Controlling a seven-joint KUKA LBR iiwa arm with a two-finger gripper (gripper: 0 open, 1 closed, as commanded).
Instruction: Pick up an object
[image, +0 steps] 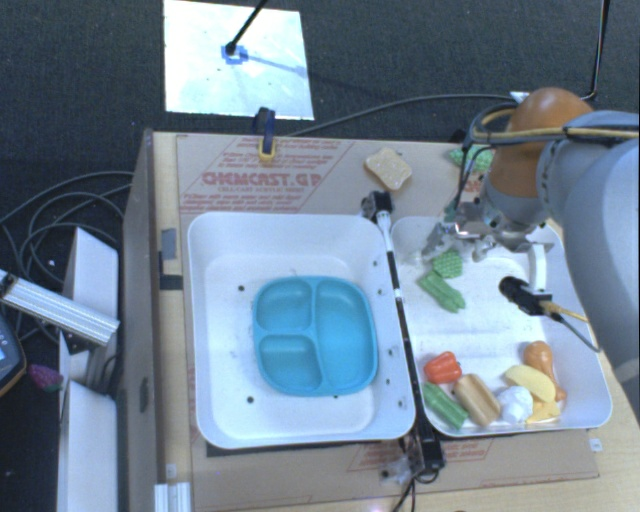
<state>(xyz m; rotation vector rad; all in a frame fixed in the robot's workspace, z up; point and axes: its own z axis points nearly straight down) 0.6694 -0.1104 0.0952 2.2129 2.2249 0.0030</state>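
The gripper (462, 238) hovers above 2 green pieces (445, 278); I cannot tell its state. Lying so close together, they could deflect a grasp.

Cardboard-topped bench (250, 165) bears two white bins (215, 330) and toy bread (388, 168).

A bulky grey arm (598, 180) with an orange band (530, 140), black cables, and a metal pincer (462, 238).
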